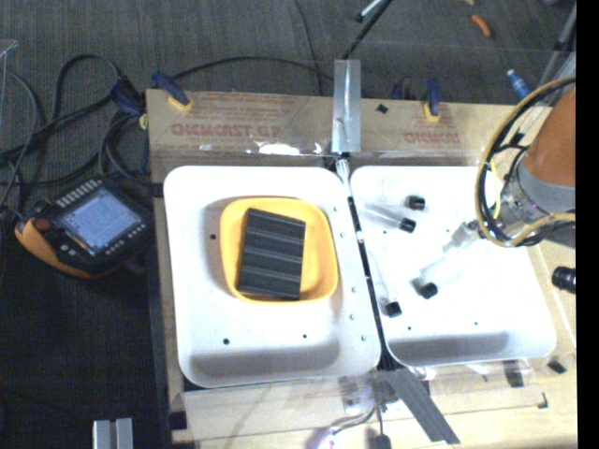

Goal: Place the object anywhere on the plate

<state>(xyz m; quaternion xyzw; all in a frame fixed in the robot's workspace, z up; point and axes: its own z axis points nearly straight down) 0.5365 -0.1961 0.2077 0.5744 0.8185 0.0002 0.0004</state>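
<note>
Pincer state impossible to tell up at the right bin (pixel 468 335), dark ridged block (pixel 272 253) already lying on yellow plate (pixel 323 241), next only pulling clear.

A dark ribbed block (pixel 272 253) lay flat on a yellow plate (pixel 322 251) in the left bin (pixel 192 325). Clear tubes with black caps (pixel 440 271) lay scattered across the right bin (pixel 505 330), near whose right edge the grey-and-orange arm (pixel 552 157) hung above the counter (pixel 271 129).
</note>
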